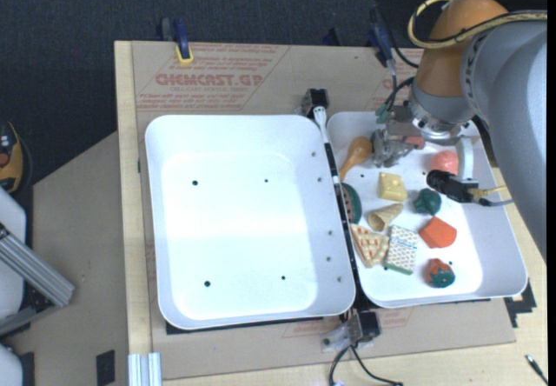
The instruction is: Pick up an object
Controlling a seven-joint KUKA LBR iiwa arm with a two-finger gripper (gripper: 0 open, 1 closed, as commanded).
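The grey arm with its orange band (447,45) is seen reaching in from three o'clock, and the two-finger gripper (391,148) is positioned low over the far end of the right-hand shallow white bin (504,262). Whether its fingers are spread or closed cannot be told; they are too dark and small, and nothing is seen held between them.

Just at nine o'clock of the gripper an orange, carrot-shaped piece (355,155) is found against the bin's wall. At six o'clock of the gripper a pale yellow block (391,186) is lying. Further toward six o'clock a waffle-patterned wedge (370,245) and a checked white pad (401,247) are set side by side, touching. An orange-red block (437,232) and a dark green lump (426,201) are placed at four o'clock of the yellow block. The left-hand shallow white bin (174,141) is lying alongside.
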